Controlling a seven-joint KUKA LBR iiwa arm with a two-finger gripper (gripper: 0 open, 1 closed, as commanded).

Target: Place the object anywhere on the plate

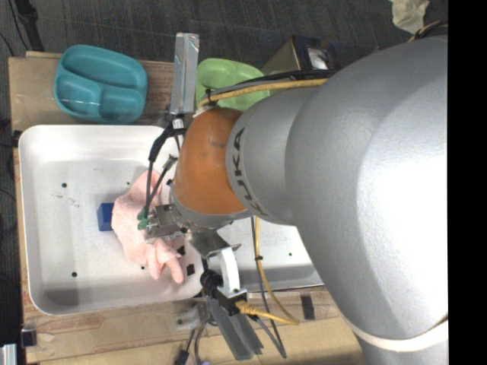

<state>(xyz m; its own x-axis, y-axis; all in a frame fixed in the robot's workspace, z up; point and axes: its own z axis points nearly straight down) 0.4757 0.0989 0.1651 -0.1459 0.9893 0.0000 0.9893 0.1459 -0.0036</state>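
Note:
A small blue block (105, 216) lies on the floor of the left white bin (46, 204). Its right side touches a pink, crumpled-looking item (137, 230) that spreads toward the bin's front right. The arm's orange band (209, 166) and grey body hang over the bin's right part. My gripper (158, 226) sits under the wrist, right above the pink item's right half, and is mostly hidden by the arm. I cannot make out a plate's outline; the arm covers much of the bin.
A teal moulded tray (99, 82) and a green one (228, 74) rest on the bench behind the bins. The right bin (281, 253) is largely covered by the arm. Cables (262, 280) hang near the front edge. A crumpled cloth (407, 7) lies on the floor at far right.

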